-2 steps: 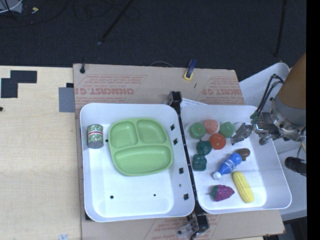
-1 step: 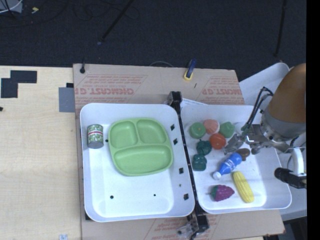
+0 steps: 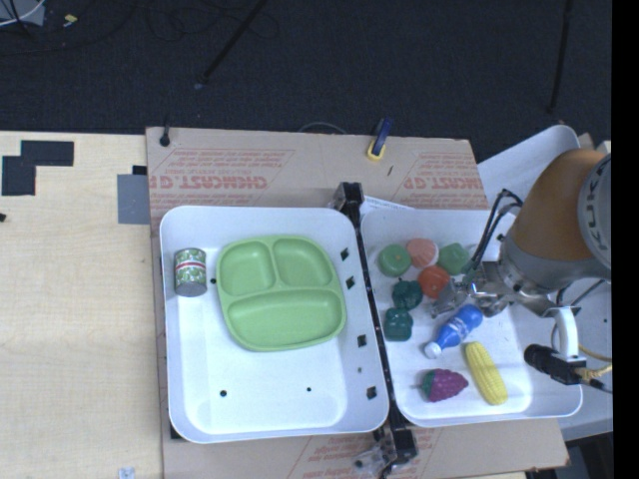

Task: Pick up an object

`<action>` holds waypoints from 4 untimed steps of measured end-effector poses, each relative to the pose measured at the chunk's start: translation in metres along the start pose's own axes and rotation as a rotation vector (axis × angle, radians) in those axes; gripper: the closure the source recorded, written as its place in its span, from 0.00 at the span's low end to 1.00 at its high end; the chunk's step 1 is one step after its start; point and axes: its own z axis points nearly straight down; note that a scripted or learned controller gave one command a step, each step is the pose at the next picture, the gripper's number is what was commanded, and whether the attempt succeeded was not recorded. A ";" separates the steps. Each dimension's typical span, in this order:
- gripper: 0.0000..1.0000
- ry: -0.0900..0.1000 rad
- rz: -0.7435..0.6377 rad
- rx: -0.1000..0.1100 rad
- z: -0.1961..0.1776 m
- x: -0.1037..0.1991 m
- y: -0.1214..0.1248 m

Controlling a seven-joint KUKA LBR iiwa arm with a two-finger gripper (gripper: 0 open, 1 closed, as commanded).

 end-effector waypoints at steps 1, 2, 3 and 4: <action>0.00 0.000 0.001 -0.002 0.031 0.003 0.000; 1.00 0.000 0.005 -0.003 0.019 0.001 0.000; 1.00 -0.002 0.003 -0.007 -0.027 0.005 -0.006; 1.00 -0.002 0.001 -0.007 -0.070 0.007 -0.008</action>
